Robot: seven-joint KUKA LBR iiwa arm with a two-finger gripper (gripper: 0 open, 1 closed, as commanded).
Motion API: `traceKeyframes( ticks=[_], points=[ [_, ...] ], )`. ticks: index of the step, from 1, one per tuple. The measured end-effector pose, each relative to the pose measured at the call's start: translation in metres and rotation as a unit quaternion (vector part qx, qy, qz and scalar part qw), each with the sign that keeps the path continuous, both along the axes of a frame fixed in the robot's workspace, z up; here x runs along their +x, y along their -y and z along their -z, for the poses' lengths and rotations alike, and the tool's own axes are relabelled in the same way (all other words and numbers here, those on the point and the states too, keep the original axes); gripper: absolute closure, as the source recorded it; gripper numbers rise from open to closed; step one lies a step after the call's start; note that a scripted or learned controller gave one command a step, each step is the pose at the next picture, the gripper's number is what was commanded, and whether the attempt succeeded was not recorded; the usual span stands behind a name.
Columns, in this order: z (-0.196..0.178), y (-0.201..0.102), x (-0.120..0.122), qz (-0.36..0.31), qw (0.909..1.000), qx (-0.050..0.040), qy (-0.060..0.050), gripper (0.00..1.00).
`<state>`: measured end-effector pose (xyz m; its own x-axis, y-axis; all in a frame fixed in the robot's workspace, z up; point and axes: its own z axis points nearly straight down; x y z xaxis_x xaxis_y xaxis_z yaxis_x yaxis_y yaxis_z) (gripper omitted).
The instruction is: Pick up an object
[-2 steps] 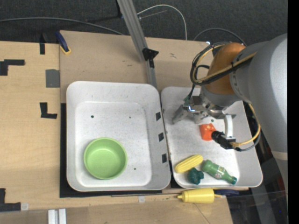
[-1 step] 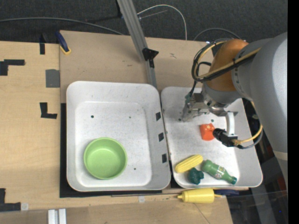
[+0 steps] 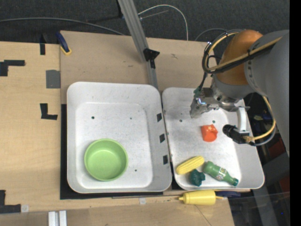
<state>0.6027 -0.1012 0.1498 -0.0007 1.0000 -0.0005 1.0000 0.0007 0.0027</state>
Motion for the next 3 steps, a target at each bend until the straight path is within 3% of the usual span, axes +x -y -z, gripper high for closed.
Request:
traceKeyframes(
  ticks=[2, 3],
  points=[
    [-0.108, -0.005, -0.007, 0.000, 1.0000, -0.0002, 0.001, 1.00],
    [-0.102, -0.058, -0.011, -0.003, 1.0000, 0.0008, -0.003, 1.00]
  ],
)
